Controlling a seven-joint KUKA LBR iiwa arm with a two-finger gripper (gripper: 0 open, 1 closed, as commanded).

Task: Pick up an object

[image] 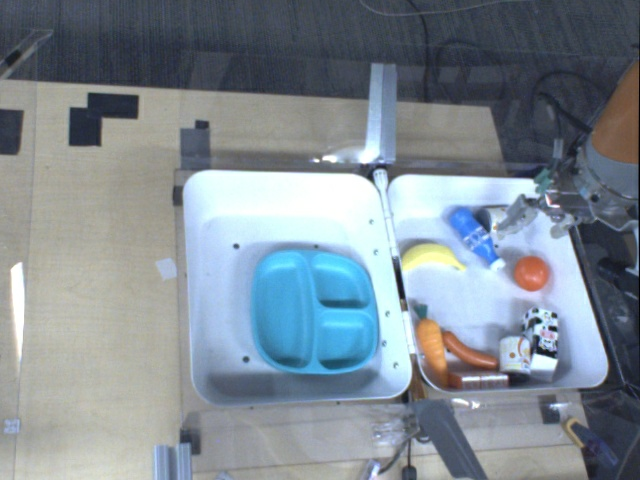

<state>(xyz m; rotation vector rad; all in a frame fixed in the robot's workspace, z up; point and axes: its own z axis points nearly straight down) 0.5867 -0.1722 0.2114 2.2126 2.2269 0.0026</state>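
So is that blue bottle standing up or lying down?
Lying down: the blue bottle rests on its side on the right bin's floor.

Two shallow white bins sit side by side on a pale wooden bench. The left bin holds a light blue plastic plate with three compartments. In the right bin lie a blue plastic bottle, a yellow banana, an orange ball, an orange carrot, a reddish-brown sausage and a small white mug with black cow patches. The grey arm reaches in from the right, its two-finger gripper over the far right part of that bin, just beside the bottle and above the ball. A thin cable runs across the dark carpet beyond the bench.
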